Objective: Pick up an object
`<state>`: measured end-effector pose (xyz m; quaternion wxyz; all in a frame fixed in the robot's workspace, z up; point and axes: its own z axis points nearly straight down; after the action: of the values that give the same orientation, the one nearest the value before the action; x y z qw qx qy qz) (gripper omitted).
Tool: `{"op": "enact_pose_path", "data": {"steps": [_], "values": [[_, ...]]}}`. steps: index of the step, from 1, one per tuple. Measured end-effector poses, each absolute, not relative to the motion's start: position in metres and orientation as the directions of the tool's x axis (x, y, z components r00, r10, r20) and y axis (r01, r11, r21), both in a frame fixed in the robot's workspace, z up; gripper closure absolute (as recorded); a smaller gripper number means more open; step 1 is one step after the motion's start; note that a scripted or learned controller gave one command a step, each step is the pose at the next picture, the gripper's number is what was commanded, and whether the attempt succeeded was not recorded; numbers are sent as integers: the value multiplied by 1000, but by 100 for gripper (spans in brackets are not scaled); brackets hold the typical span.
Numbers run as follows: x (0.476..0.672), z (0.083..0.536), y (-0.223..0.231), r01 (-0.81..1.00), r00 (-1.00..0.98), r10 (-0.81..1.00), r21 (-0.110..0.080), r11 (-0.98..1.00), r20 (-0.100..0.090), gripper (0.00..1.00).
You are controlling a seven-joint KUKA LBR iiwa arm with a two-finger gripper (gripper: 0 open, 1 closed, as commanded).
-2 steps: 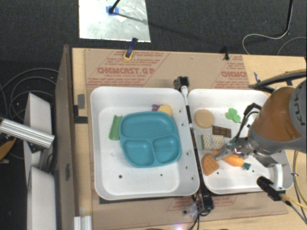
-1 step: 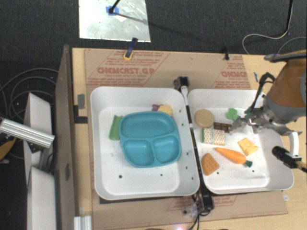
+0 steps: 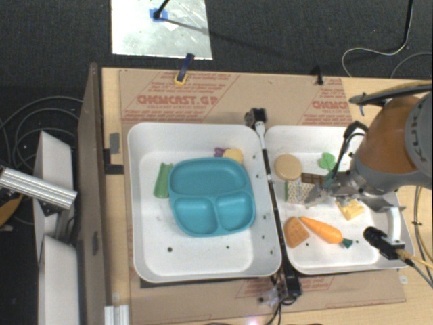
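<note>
carrot [image 3: 322, 230] near right bin's [image 3: 318, 266] front edge | light, hard, smooth (may roll) | grab its thick middle | pincer [image 3: 323, 191]: grip unclear

Two bins sit side by side; the left bin [image 3: 145, 249] holds a divided tray [image 3: 211, 196] with a strip [image 3: 162, 180] just left of it. In the right bin [image 3: 298, 261] a carrot [image 3: 322, 229] lies near the front, a cookie [image 3: 287, 166] behind it, a cheese wedge [image 3: 352, 210] to its right.

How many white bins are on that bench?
2. The left bin holds a blue divided tray; the right bin, beside it, holds toy food such as a carrot. The arm covers part of the right bin.
</note>
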<state>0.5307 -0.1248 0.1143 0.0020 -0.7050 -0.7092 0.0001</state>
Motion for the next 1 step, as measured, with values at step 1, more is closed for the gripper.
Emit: {"op": "enact_pose_path", "data": {"steps": [1], "values": [[612,122,-156,1000,-6,1000,10,6,-4,0]]}}
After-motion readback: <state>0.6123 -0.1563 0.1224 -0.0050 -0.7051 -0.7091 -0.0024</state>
